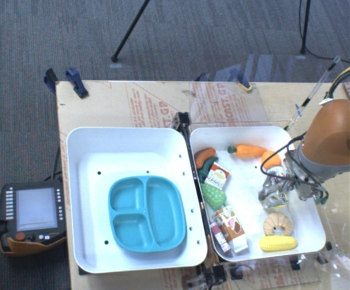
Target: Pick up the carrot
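Carrot [249, 151] lies near the right bin's [302, 139] far wall, untouched. Gripper [276, 190] hovers lower in that bin, above the pastry [277, 224]; whether it is released or clenched, I cannot tell. Approach seems in hand: next, travel toward the far wall.

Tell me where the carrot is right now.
The carrot lies in the right bin near its far wall, tip pointing right, between the brown sausage-like toy and the gripper.
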You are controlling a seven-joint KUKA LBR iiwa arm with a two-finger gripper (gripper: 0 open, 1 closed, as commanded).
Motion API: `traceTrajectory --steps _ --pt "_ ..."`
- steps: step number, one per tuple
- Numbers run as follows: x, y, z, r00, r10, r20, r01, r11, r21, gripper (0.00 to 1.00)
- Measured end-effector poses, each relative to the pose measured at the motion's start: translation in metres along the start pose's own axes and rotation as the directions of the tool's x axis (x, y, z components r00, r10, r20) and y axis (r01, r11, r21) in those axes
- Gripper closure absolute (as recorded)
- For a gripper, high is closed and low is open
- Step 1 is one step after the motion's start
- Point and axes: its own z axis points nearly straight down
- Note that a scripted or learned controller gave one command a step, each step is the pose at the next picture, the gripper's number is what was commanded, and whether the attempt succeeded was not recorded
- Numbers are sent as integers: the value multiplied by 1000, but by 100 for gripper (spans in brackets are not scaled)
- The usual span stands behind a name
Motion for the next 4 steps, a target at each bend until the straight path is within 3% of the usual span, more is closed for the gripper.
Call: traceTrajectory --steps 1,2,3,4 --pt "-59 -12 -153 992 123 26 -123 992 7 100" --pt "0 -2 -1 1000 -12 4 12 1000 1 100" --pt "-60 11 -116 988 -152 19 152 988 9 100" --pt "-44 28 0 846 -534 4 534 846 0 100"
